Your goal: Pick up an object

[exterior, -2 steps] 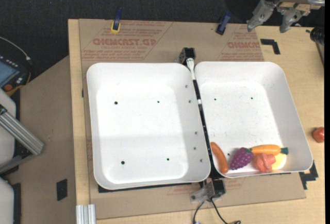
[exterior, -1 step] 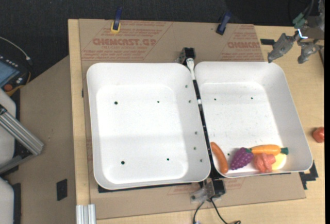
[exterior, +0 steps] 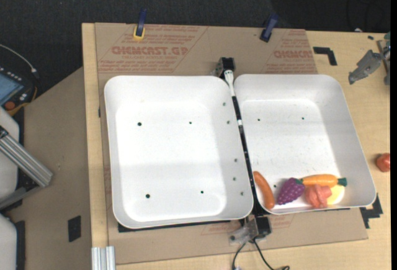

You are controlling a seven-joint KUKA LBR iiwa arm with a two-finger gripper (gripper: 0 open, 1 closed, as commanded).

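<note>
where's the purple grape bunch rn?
In the camera view, the purple grape bunch lies in the right bin, at its near edge, between the orange sausage-shaped toy on its left and the carrot and pink toy on its right.

Bright, even light — slightly soft focus

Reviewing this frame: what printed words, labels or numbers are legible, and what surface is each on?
"CHEMCAST G P": red print on the brown board behind the left bin; last letters uncertain.
Smaller red lines above and below it: too blurred to read.
Red print behind the right bin: same style, partly hidden, unreadable.
</note>
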